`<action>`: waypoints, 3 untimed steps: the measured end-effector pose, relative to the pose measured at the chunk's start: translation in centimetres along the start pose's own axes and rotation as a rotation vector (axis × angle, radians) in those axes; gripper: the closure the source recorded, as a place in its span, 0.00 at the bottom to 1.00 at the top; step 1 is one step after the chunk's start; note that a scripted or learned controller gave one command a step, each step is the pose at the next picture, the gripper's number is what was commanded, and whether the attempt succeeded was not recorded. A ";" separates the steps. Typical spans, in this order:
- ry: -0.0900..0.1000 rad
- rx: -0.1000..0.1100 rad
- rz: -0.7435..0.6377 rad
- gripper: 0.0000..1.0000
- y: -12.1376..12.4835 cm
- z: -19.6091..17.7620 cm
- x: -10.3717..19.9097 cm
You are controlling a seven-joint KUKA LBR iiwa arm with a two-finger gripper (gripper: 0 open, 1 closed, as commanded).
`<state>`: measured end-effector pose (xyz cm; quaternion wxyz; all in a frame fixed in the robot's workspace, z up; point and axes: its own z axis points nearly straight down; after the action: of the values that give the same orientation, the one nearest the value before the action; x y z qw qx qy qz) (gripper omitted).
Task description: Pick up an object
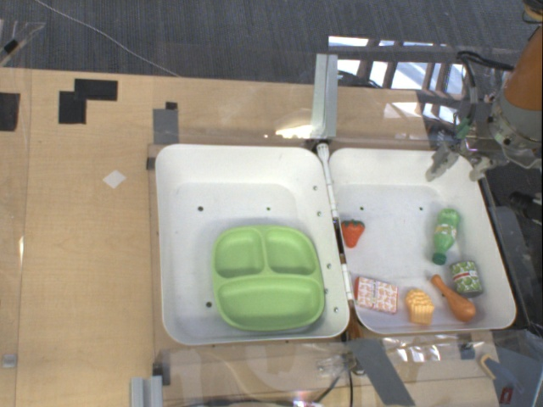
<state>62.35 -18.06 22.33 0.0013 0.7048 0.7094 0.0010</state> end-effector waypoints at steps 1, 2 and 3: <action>0.000 0.001 0.566 0.00 -5.0 4.2 -2.4; 0.001 0.001 0.805 0.00 -5.8 13.1 3.8; 0.000 -0.001 0.365 0.00 -7.1 7.6 -0.3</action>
<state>55.26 -18.38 14.71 0.0017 0.8218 0.5698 0.0015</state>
